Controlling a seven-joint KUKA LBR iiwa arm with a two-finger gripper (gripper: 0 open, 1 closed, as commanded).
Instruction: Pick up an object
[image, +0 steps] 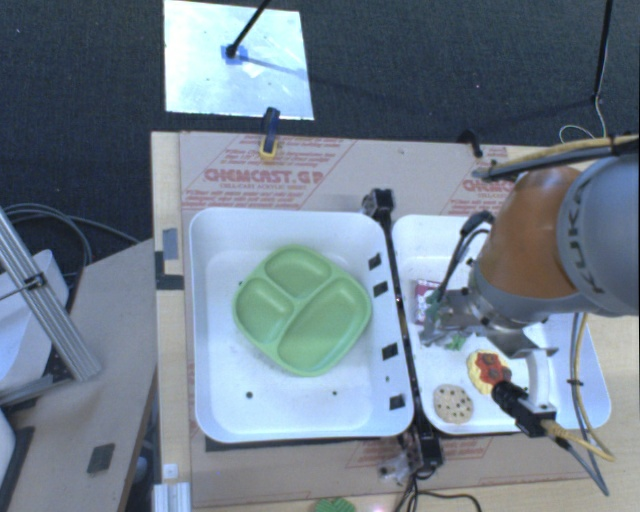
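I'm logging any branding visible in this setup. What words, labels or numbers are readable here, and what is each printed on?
"CHEMCAST GP", red print on the protective sheet behind the left bin; it repeats at the sheet's far right, partly cut off by the arm.
Smaller red lines around it: too blurred to read.
"KU", dark letters on the grey arm, the rest cut off.
Green divided plate and cookie: no text.
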